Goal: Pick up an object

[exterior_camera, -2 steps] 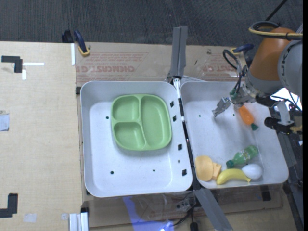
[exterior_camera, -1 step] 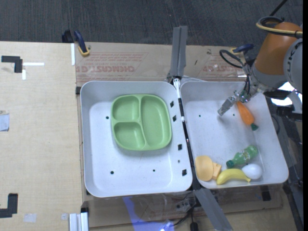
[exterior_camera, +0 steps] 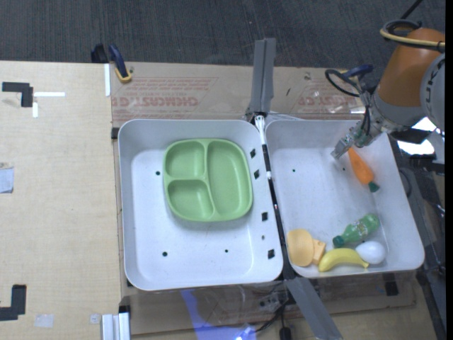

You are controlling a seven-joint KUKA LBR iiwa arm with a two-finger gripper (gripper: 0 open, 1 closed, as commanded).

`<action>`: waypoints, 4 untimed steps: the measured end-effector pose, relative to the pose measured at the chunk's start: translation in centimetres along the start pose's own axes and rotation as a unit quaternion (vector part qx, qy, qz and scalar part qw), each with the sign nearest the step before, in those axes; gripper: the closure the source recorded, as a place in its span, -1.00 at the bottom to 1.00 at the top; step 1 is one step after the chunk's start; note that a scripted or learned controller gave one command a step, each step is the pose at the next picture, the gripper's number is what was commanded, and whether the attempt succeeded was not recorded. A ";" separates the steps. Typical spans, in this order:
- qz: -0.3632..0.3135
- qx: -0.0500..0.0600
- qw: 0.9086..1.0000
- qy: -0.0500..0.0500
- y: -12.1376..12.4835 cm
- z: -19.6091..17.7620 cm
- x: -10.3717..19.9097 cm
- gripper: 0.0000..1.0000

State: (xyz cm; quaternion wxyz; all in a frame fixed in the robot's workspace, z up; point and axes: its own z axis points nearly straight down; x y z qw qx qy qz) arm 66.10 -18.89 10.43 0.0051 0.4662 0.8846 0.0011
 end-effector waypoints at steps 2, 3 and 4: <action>-0.025 0.003 1.000 0.003 -3.4 -7.3 5.2 1.00; 0.084 0.003 0.996 0.002 -3.1 -8.5 2.9 1.00; 0.153 0.004 0.988 0.002 4.1 -13.4 6.1 1.00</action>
